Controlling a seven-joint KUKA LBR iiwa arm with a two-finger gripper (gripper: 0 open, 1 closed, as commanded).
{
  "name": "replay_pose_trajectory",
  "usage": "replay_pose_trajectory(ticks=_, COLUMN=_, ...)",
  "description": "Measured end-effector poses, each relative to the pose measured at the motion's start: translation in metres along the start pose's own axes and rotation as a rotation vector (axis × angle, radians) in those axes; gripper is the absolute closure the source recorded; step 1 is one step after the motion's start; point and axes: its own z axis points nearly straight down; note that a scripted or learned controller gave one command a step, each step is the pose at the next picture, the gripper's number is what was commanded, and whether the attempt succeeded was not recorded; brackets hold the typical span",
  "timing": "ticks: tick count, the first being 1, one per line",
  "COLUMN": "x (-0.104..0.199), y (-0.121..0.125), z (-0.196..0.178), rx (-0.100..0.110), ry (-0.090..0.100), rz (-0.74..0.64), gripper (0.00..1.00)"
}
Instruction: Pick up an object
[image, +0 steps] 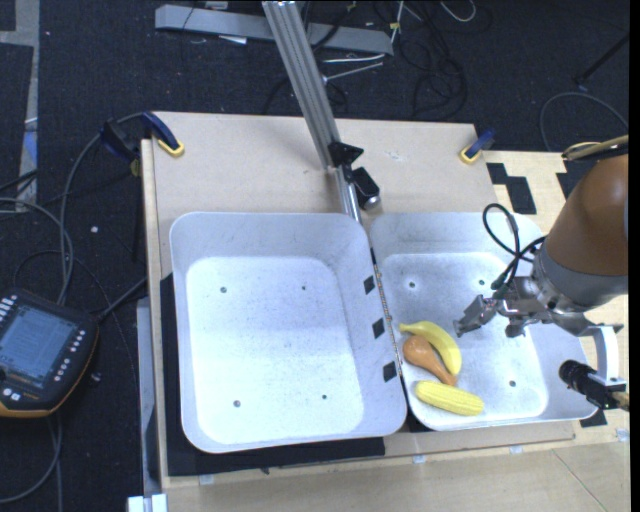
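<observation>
The grey robot arm with the orange band reaches in from the right and its two-finger gripper hangs over the right shallow white plastic bin. The dark fingers point toward the left, in the direction of the objects, and nothing is visible between them. The jaws seem to stand a little apart, but the fingers are small and dark in this view, so I cannot tell for sure if they are open or closed.

Three objects lie in the right bin, all close to its left wall and toward the front. The curved yellow banana lies nearest to the gripper, just beside the fingertips but apart from them. The orange-brown pear-shaped object lies under the banana and touches it. The yellow corn-cob-shaped object lies near the front rim of the bin, just below the other two.

The left shallow white plastic bin has no objects in it.

In my judgement the task is at an early stage. No object is lifted and all three rest on the bin floor. The gripper is near the banana but a grasp is not yet made. What is left is almost everything: to go down on one object, to close on it firmly, and to raise it from the bin.
</observation>
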Motion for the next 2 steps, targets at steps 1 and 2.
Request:
replay_pose_trajectory(ticks=1, x=-0.005, y=0.002, z=0.044, rx=0.001, ry=0.0, rz=0.0, gripper=0.0)
replay_pose_trajectory(ticks=2, x=-0.005, y=0.002, z=0.033, rx=-0.002, ry=0.0, rz=0.0, gripper=1.0)
